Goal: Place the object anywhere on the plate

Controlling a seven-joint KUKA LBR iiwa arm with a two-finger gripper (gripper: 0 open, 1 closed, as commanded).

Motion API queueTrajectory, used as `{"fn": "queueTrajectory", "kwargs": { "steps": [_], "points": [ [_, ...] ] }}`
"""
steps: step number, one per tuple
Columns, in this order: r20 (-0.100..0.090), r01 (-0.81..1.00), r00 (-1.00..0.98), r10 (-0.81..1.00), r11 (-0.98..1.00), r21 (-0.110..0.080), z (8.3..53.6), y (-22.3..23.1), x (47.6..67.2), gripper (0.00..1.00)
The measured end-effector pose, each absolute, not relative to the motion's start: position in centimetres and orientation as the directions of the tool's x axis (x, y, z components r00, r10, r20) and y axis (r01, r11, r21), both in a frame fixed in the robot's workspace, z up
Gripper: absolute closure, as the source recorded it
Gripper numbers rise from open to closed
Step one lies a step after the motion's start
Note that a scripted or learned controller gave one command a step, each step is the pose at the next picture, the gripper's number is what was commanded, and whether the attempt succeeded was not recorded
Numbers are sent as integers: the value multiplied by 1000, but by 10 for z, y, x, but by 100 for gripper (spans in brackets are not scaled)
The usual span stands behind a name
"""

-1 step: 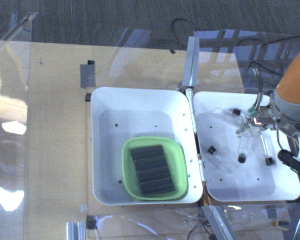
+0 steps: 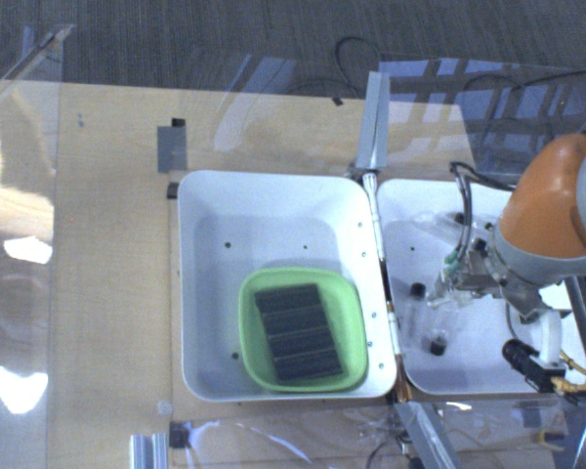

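A green plate (image 2: 254, 311) sits in the front part of the left bin (image 2: 210, 262). A dark grey ridged block (image 2: 298, 333) lies flat on the plate, near its middle. My gripper (image 2: 427, 316) hangs over the right bin (image 2: 420, 228), just right of the wall between the bins. Its clear fingers end in dark fingertips (image 2: 417, 288) that stand apart, with nothing between them. The gripper is well away from the block and the plate.
The grey arm with its orange band (image 2: 552, 203) covers the right bin's right side. A metal post (image 2: 373, 125) rises behind the seam between the bins. Cables run along the bench at the back right.
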State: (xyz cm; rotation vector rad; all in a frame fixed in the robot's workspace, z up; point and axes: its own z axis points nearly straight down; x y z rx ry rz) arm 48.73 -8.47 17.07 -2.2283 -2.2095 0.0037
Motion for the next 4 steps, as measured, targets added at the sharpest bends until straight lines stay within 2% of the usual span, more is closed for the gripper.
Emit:
{"fn": "queueTrajectory", "kwargs": {
  "steps": [2,3,4],
  "points": [
    [0,990,-140,990,140,0,197,30,489,100],
    [0,975,-224,975,224,-3,181,73,495,100],
    [0,975,-222,975,222,-3,181,73,495,0]
  ]
}}
